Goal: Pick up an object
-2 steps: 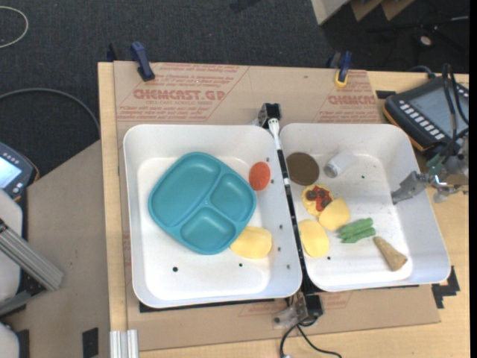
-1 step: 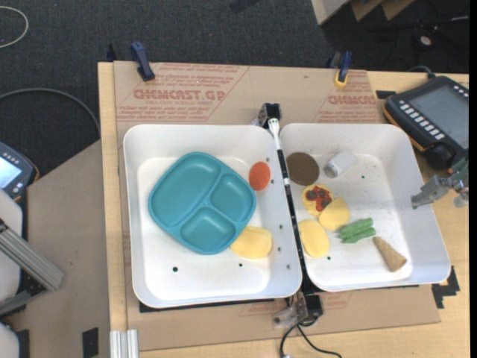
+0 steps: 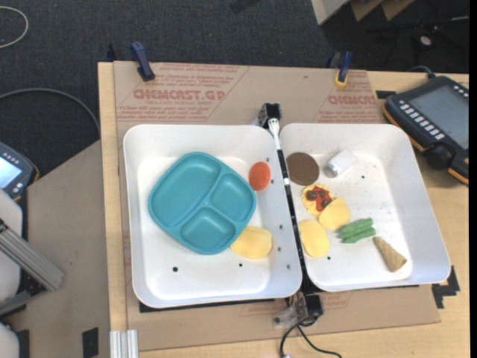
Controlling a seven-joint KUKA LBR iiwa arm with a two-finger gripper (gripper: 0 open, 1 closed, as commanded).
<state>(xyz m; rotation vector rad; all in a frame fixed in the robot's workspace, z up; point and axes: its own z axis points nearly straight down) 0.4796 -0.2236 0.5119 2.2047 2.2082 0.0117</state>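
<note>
Reading "CHEMCAST GP" in faded red capitals across the brown cardboard sheet (image 3: pixel 223 88) under both bins, and repeating in part at its right end, with smaller lines beneath too fine to make out. Pinning that sheet to the bench (image 3: pixel 462 230) with two blue clamps (image 3: pixel 141 60) at the far edge. Sitting side by side and touching along a shared seam, the left bin (image 3: pixel 134 200) and right bin (image 3: pixel 417 200), both smooth white plastic with rounded corners. Filling much of the left bin, a teal plate (image 3: pixel 201 202), glossy, rounded-square, divided into three compartments and turned at an angle. Resting just beside its upper right corner, a small orange-red ball (image 3: pixel 259 175); touching its lower right edge, a pale yellow lump (image 3: pixel 252 242). Clustering in the right bin near the seam: a flat brown disc (image 3: pixel 302 168), a short white cylinder (image 3: pixel 341 162), a yellow piece with red and dark topping (image 3: pixel 317 197), and two smooth yellow ovals (image 3: pixel 334 215) below it. Lying just right of those, green pods (image 3: pixel 356 230), long axis tilting slightly up toward the right. Lying near them, a tan cone (image 3: pixel 390 253), rough-looking, long axis running from upper left to lower right. Leaving the pincer's state impossible to tell.
</note>
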